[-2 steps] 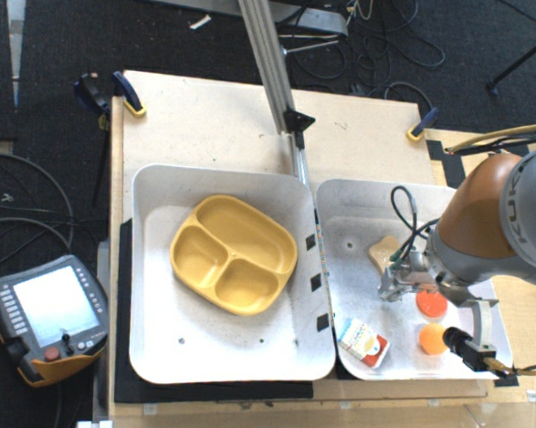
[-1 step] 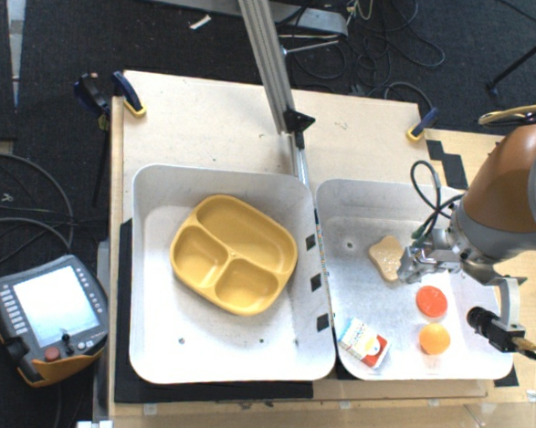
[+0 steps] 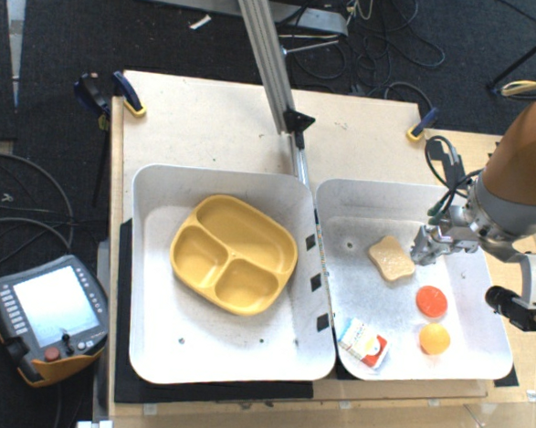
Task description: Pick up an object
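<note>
bread slice [image 3: 392,259] just left of my gripper [image 3: 426,250] | looks light, squishy | grab its edges gently | fingers: can't tell honestly

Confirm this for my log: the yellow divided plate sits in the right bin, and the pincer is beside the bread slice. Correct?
Not quite. The camera view shows the yellow divided plate in the left bin, not the right one. The pincer is indeed beside the bread slice.
</note>
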Action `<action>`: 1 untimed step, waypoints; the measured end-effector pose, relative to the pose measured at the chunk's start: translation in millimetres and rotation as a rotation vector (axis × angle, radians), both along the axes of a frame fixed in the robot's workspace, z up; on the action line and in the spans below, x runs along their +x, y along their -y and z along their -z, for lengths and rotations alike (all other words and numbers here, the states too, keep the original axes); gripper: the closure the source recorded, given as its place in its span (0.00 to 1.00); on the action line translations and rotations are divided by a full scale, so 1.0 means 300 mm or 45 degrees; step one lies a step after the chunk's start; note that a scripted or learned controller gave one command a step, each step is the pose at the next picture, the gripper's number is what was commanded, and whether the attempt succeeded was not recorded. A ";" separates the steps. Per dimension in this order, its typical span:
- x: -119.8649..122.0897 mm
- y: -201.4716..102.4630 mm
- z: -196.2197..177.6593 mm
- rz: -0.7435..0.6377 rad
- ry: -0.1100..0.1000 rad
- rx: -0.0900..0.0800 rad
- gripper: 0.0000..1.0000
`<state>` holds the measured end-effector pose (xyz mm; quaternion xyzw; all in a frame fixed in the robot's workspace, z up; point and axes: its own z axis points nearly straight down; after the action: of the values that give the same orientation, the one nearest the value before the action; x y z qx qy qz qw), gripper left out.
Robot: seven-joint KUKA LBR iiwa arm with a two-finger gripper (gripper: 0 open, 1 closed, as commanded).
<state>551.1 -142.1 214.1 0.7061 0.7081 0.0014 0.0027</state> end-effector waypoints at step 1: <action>0.003 -0.001 -0.044 0.000 -0.004 0.001 1.00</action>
<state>551.9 -141.9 227.2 0.7062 0.7080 0.0006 0.0011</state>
